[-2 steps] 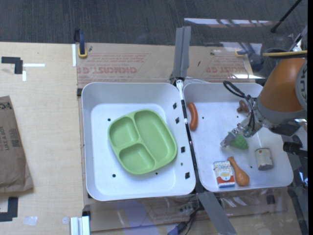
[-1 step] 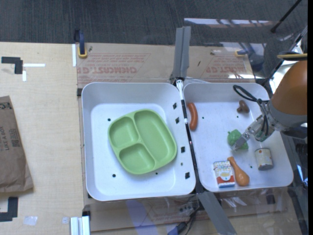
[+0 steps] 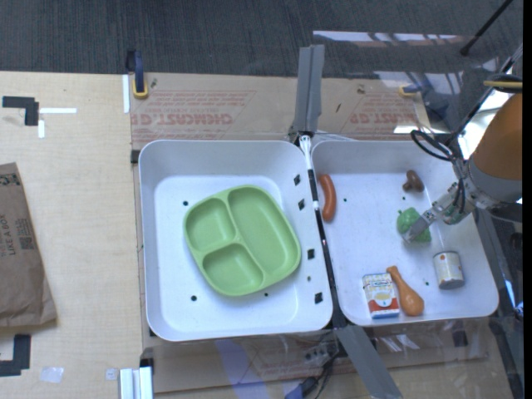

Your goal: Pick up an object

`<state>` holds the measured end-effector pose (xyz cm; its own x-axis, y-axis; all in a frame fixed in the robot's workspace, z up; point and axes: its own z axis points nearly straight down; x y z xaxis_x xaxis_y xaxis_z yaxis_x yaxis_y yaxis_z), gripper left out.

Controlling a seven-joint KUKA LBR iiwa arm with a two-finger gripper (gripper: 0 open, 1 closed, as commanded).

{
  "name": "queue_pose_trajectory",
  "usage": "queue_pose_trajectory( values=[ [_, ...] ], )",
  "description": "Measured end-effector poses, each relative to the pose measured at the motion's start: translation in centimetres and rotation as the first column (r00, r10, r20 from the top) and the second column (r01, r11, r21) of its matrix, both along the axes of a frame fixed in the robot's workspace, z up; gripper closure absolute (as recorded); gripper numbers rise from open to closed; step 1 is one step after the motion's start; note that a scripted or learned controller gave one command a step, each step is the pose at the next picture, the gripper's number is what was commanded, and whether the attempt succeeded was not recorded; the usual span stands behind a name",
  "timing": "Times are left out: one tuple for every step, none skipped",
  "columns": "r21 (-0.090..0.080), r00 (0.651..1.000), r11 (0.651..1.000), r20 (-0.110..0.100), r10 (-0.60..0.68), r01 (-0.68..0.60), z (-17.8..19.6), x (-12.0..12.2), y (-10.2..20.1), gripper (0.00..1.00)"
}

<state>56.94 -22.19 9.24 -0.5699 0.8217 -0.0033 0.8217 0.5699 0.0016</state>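
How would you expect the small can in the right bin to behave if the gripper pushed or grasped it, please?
The can lies on its side, so a push would probably roll it. Its smooth rounded wall may slip between fingers. It looks rigid, unlikely to deform.

Bright, even light; sharp focus; soft shadows.

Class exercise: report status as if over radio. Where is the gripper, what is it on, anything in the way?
Gripper down in right bin, at green toy. Grasp unconfirmed. Tin can close by; brown piece apart.
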Motion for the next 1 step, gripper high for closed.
queue_pose_trajectory(
  values=[
    [-0.001, 1.000, 1.000, 0.003, 0.002, -0.002, 0.96, 0.09, -0.02, 1.00]
  ],
)
